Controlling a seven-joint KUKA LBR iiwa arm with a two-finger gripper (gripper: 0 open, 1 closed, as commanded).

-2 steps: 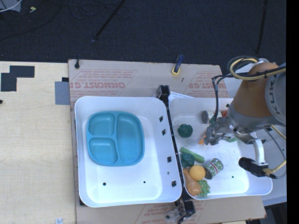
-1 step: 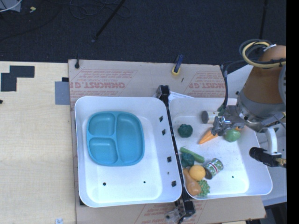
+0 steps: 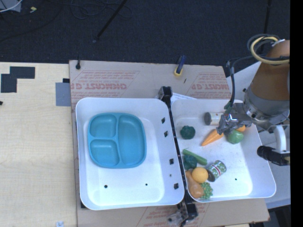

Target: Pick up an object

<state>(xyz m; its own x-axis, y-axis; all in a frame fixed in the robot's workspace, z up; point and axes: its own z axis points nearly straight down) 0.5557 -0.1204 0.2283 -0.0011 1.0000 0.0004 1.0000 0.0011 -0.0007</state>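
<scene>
Two bins; one plate; one carrot

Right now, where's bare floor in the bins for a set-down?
Left bin: open strip below the blue divided plate. Right bin: bare lower-right corner, right of the can. Crowded: carrot under the gripper; pile around the orange.

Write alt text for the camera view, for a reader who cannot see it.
The gripper of a grey-and-orange arm reaching in from the right hangs low over the right bin, just above a toy carrot and a green vegetable. That bin also holds more toy food and a small can. The left bin holds a blue divided plate.
</scene>
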